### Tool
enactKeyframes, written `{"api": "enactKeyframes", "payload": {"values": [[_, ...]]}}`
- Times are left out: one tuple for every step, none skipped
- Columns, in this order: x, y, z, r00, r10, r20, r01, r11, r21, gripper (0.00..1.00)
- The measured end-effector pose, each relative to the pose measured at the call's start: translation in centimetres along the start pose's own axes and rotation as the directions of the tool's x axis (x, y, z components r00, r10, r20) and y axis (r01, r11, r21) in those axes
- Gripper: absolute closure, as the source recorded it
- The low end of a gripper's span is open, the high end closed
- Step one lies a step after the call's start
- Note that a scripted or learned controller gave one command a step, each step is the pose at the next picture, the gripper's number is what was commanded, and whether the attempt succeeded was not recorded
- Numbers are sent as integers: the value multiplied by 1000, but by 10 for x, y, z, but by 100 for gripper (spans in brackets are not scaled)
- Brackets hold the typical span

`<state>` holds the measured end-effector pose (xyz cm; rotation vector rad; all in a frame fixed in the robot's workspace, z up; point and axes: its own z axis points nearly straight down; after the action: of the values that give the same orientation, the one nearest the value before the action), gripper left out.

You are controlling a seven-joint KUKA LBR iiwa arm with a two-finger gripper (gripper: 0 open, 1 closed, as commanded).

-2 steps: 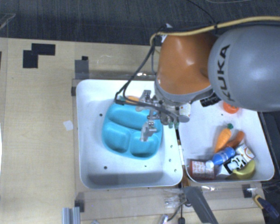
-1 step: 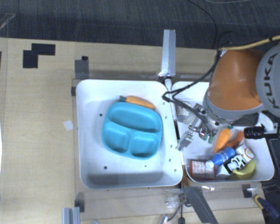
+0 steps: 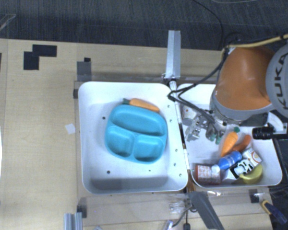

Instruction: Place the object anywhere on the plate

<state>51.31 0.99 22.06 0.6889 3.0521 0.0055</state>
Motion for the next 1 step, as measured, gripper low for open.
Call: {"api": "enactKeyframes", "payload": {"values": [[57,62,35,991,-131,-7,131,991,1,100]]}}
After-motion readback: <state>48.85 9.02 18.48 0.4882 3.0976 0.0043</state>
